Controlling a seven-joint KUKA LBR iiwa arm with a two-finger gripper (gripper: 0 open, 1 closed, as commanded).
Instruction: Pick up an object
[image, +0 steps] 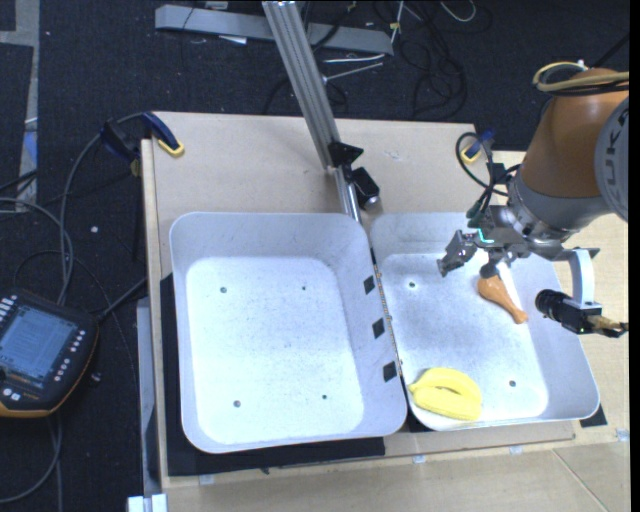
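Two objects lie in the right bin (570, 385). An orange-tan, drumstick-shaped piece (502, 295) rests in the bin's upper right part. A yellow banana-like object (446, 393) sits at the bin's near left corner. My gripper (469, 264) hangs over the upper middle of the right bin, open, with nothing between its fingers. Its right finger is just above the upper end of the orange-tan piece; the left finger (449, 261) points at bare bin floor. The yellow object is well below the gripper in the view.
The left bin (190, 300) adjoins the right one along a shared ridge with black clips (382, 325). A slanted metal strut (315, 100) stands behind the bins. A black attachment (565, 310) juts out at the arm's right. A teach pendant (35, 350) lies far left.
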